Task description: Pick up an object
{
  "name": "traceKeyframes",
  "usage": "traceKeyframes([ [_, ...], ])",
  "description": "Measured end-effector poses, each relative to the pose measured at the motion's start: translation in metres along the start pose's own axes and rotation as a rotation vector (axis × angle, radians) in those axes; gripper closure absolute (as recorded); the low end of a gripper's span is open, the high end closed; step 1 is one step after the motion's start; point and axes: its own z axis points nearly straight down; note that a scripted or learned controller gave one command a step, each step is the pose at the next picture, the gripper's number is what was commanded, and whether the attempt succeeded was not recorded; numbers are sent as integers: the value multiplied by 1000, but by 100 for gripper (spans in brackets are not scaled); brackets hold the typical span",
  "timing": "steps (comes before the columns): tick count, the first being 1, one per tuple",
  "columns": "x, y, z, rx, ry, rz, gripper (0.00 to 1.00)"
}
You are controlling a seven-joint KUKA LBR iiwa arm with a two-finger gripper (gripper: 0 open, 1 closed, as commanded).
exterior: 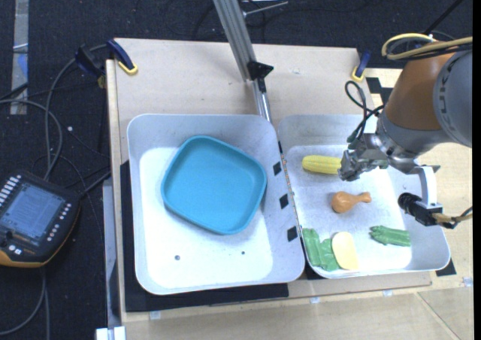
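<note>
- Nearest the camera, along the 6 o'clock wall of the right bin (421, 265): green pea pod (319, 250) lying lengthwise, touching pale yellow slice (346, 250) on its 3 o'clock side.
- At 3 o'clock from the slice, apart from it: small green vegetable piece (390, 236), flat on the bin floor.
- At the right bin's centre: tan pear-shaped toy (349, 201), on its side, stem end toward 3 o'clock, clear of every other item.
- At 11 o'clock from that toy: corn cob (321, 165), lying crosswise, its 3 o'clock end just beside the hand (350, 168).
- Hand: dark, low over the bin floor at the cob's 3 o'clock end; nothing visibly between the fingers; open or closed state cannot be told from this angle.
- Arm (428, 101): grey with orange band, entering from 3 o'clock, cables looped above the wrist.
- Left bin (143, 143): holds blue square plate (214, 184), turned slightly, resting toward the 12 o'clock half; bin touching the right bin along the shared edge.
- Worktop (188, 75): light wood, carrying both bins; metal pole (233, 22) rising from its 12 o'clock edge.
- At 9 o'clock, off the worktop, on the dark floor: teach pendant (34, 218) with cable.
</note>
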Motion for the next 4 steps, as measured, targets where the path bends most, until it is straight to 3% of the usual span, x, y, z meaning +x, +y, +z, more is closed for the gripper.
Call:
traceKeyframes([
  [1,1,-9,-52,-1,0,0,100],
  [2,1,-8,-77,1,0,0,100],
  [3,62,-7,-73,3,2,-4,100],
  [4,104,-10,-77,3,1,-4,100],
])
